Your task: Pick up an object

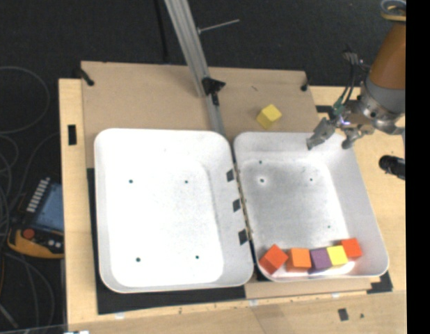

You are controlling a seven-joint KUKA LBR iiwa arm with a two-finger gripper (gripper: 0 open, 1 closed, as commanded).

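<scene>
I am hovering my gripper (333,134) with its fingers spread and nothing between them, over the far rim of the right bin (291,186). Nothing is picked up yet, so the whole task is still ahead of me. The candidates are lying well away from my fingertips, along the bin's near wall: an orange-red cube (274,257), an orange one (300,257), a purple one (319,258), a yellow one (337,255) and a red one (351,248). A loose yellow cube (269,115) is sitting on the bench, off to the side of my fingers, outside both bins.
</scene>
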